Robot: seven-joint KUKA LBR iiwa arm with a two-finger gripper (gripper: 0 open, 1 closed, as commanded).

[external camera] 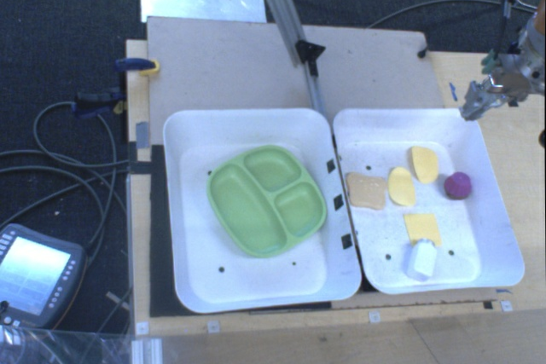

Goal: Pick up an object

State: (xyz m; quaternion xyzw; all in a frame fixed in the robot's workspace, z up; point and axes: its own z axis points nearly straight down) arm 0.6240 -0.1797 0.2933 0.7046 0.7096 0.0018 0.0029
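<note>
The gripper (474, 106) hung at the far right corner of the right bin (375, 268), just above its rim, at the end of the grey arm that came in from the right. It carried nothing, and whether it was spread or pressed together could not be told from this angle. My reading is that it sat there in a waiting pose, clear of the contents, so the camera could look down on both bins unblocked before a target was chosen.

Nearest to it lay a purple ball (458, 185), alone toward the right wall. Just left of that were two yellow pieces: a yellow wedge (423, 164) and a yellow oval (402, 186), close together and perhaps touching. Left again, a tan slice (366, 191) lay flat near the inner wall. Nearer the front sat a yellow square (421, 228), with a white block (421, 261) right against its front edge.

The loose spread looked scattered rather than arranged. The ball, standing apart, seemed the easiest pick; the flat pieces offered little to pinch.

In the left bin (196, 268) a green divided plate (266, 200) lay turned at an angle, wide and low, a poor fit for two fingers. Nothing had been lifted yet
</note>
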